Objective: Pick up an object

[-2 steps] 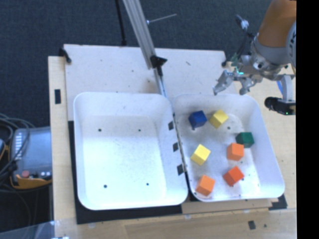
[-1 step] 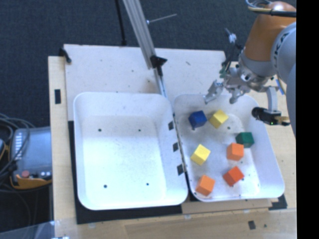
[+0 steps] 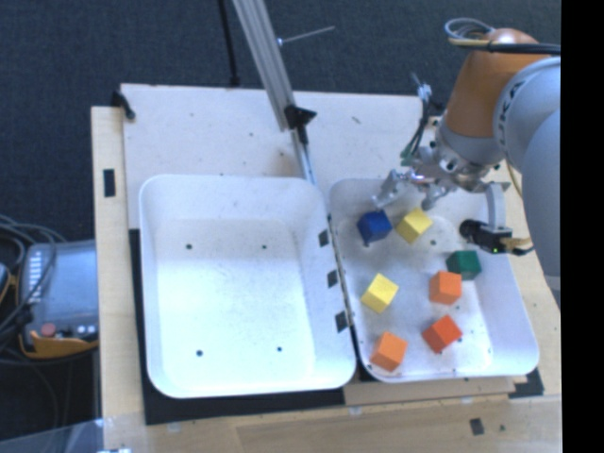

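The right bin (image 3: 505, 347) holds several small cubes: a blue cube (image 3: 375, 226), a yellow cube (image 3: 413, 226), a second yellow cube (image 3: 379, 293), a green cube (image 3: 463, 263) and three orange cubes (image 3: 445, 287), (image 3: 441, 332), (image 3: 389, 350). My gripper (image 3: 411, 193) hangs over the far end of this bin, just above the blue cube and the upper yellow cube. Its two fingers (image 3: 389, 190) stand spread apart with nothing between them.
The left bin (image 3: 160, 253) lies beside the right one. A slanted aluminium post (image 3: 269, 55) rises from the bench behind the bins. The grey arm with its orange band (image 3: 481, 88) enters from the right. Cables and a box (image 3: 57, 291) lie left of the bench.
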You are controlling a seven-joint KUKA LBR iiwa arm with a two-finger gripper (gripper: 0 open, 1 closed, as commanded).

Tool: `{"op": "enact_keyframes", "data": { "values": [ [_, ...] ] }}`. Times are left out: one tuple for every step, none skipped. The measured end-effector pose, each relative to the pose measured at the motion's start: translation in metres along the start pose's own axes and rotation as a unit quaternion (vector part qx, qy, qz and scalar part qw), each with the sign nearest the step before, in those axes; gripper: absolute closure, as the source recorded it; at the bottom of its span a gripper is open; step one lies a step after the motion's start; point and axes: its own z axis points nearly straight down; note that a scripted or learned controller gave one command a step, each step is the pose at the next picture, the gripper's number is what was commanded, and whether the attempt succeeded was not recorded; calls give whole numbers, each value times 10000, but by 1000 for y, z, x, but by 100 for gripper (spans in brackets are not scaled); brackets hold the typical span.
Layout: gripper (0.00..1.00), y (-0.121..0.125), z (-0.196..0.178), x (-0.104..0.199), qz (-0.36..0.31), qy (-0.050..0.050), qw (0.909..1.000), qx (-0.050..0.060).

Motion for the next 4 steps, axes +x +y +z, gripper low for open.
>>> {"op": "enact_keyframes", "data": {
  "values": [
    [0,2,20,-3,21,-10,10000,-84],
    [100,2,12,-4,24,-14,10000,-82],
    [100,-6,-37,-5,58,-1,10000,-48],
    [100,-5,-85,-7,39,-3,10000,-38]
  ]
}}
